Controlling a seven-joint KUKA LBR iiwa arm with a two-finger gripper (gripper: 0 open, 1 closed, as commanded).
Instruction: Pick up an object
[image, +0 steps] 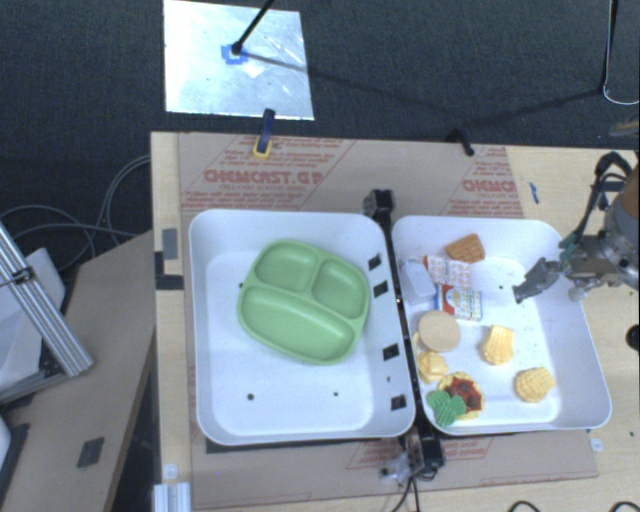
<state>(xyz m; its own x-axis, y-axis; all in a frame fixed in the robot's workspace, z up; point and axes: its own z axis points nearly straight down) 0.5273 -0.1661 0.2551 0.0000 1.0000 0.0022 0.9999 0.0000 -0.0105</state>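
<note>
The right bin (585, 395) holds several toy foods: a brown pastry piece (464, 247), a white and red packet (453, 285), a round beige disc (438, 331), two yellow pieces (498, 345) (535, 383), and a green and red item (455, 397). My gripper (550, 291) hangs over the right bin's upper right part, reaching in from the right edge. Its fingers stand apart with nothing between them. One dark fingertip (524, 289) points toward the packet but stays clear of it.
The left bin (215, 400) holds a green divided plate (303, 300). A black divider (395, 300) runs between the bins. Cardboard lies under both, and a silver sheet (238, 60) sits at the back.
</note>
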